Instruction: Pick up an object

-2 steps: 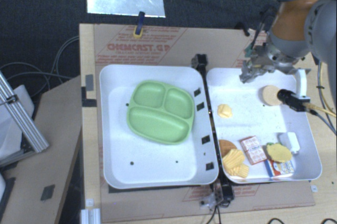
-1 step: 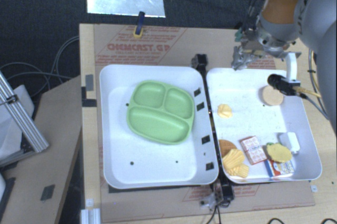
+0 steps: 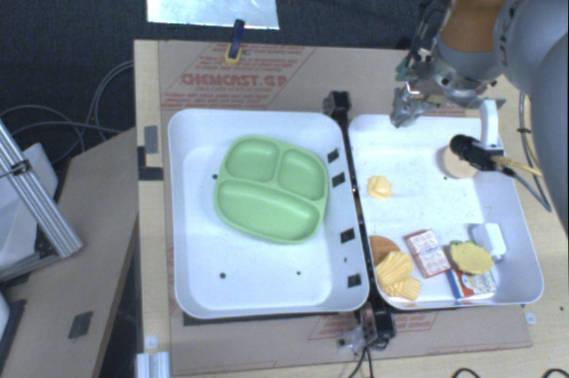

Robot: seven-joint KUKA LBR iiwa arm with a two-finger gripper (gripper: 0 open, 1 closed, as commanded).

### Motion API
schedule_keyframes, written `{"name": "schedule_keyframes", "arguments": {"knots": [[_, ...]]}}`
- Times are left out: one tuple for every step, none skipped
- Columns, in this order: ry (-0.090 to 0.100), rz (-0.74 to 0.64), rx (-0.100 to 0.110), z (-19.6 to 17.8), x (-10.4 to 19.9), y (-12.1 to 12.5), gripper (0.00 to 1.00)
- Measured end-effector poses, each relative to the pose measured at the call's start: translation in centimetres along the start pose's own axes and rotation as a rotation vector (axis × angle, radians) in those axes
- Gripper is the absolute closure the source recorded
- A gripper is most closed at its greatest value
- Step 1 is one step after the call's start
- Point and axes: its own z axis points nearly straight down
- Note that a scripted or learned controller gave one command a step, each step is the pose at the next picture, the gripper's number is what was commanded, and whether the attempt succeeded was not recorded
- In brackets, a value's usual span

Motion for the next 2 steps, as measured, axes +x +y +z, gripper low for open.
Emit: {"name": "schedule_keyframes", "arguments": {"knots": [[0.000,-0.003,-0.002,-1.0,0.5,-0.7,1.00],[0.000,-0.005,-0.003,-1.9,0.9,0.4,1.00]]}}
